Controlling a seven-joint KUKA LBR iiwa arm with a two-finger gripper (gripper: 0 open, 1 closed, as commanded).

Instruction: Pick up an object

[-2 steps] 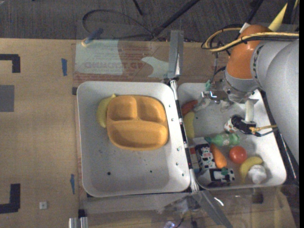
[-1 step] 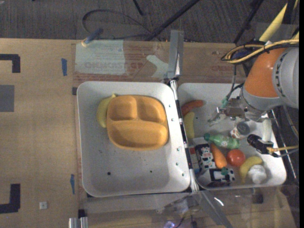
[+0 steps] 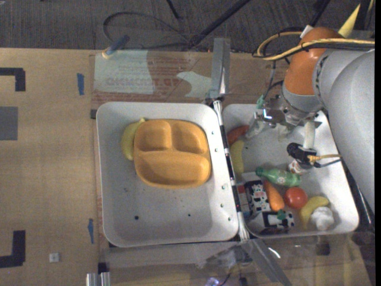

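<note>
Well, you see the gripper [image 3: 278, 121] over the far left part of the right bin [image 3: 345, 186], under the orange band of the arm [image 3: 333, 82]. From this slanted view you cannot tell if it is spread or closed, and nothing is seen held in it.

No single object is picked out, so you have several in the right bin. The red piece [image 3: 237, 133] lies at the far left corner, just beside the gripper, partly under the bin's edge. The yellow piece [image 3: 237, 157] lies along the left wall, with its long axis running from the far side to the near side. The green bottle [image 3: 278, 176] lies on its side near the middle, with its long axis across the bin; its narrow end points to the left wall. The carrot [image 3: 274, 196] lies just beside it on the near side, on a slant from far-left to near-right. The tomato [image 3: 295, 197] touches the carrot on the right. The banana [image 3: 314, 206] curves toward the near right corner, next to a white object [image 3: 324, 219]. Two cow-patterned cartons [image 3: 256, 196] lie at the near left corner.

The left bin [image 3: 119, 219] carries an orange divided tray [image 3: 172, 152] in its far half, and this tray lies over a yellow object [image 3: 128, 140].
</note>
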